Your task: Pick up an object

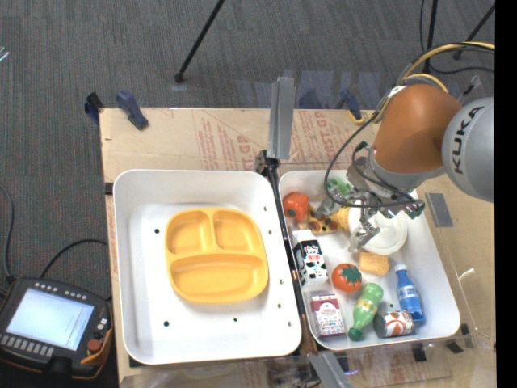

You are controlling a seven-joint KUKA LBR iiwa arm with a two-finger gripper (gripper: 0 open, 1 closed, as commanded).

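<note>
Currently the arm [420, 132] is reaching in over the right bin [440, 273], gripper [365, 234] hanging just above a white bowl [392, 237]; can't tell its state. Sitting in that bin: two tomatoes [347, 276], a cow-print carton [310, 263], green bottle [365, 309], blue bottle [409, 295], can [393, 323], pink box [327, 314]. Left bin [137, 217] is holding a yellow tray [216, 254].

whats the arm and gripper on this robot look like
The arm is grey with KUKA in dark letters, and a big rounded orange section sits above the wrist. Black and yellow cables loop over the orange part, and a thin black cable curves down its left side. The gripper is small, of silvery metal.
</note>
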